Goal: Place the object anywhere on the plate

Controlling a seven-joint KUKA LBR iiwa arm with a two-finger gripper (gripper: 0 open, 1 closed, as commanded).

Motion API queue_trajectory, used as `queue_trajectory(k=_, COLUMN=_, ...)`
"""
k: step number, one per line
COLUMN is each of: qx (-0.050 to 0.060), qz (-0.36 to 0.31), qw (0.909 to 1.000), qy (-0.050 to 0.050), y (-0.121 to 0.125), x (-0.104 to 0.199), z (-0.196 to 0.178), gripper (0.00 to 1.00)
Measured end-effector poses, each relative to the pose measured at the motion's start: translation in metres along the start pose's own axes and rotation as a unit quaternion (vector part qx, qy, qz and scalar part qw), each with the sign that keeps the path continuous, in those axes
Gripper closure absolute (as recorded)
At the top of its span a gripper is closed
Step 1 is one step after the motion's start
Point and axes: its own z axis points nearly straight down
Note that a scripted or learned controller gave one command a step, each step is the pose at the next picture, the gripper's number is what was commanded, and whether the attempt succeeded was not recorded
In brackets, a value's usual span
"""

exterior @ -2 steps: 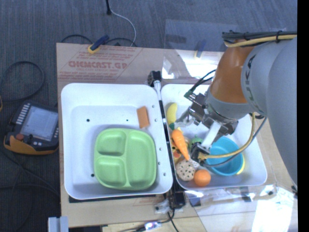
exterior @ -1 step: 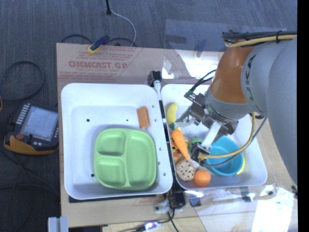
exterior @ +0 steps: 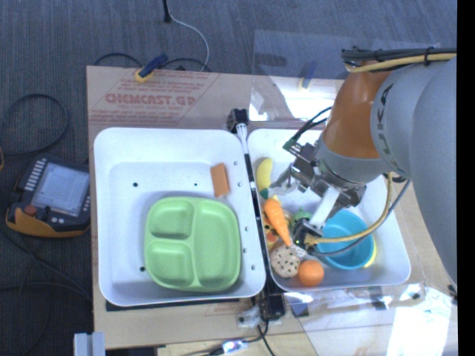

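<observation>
The green plate (exterior: 193,243), split into compartments, lies in the left bin (exterior: 104,199). Just beyond the plate's far right corner, an orange-brown block (exterior: 220,179) rests on the bin floor against the wall, apart from the plate.

The other things lie right of the plate, across the two rims, in the right bin (exterior: 393,269). Nearest the plate are a banana (exterior: 263,173), a carrot (exterior: 275,215) and a speckled cookie (exterior: 283,261), set in a row along the wall. An orange (exterior: 311,273) sits just past the cookie, and a blue bowl (exterior: 349,251) lies farther from the plate.

The grey and orange arm (exterior: 364,117) reaches down into the right bin, on the far side of the carrot from the plate. Its tip sits low between the carrot and the bowl, over a small green thing (exterior: 300,221). I cannot tell whether the jaws are apart or together, nor whether they hold anything.
</observation>
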Motion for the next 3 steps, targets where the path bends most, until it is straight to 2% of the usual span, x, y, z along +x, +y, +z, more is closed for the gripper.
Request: queue_trajectory(k=3, qx=0.000, qz=0.000, qw=1.0000, qy=0.000, y=0.0000, x=0.0000, z=0.0000, gripper=0.00)
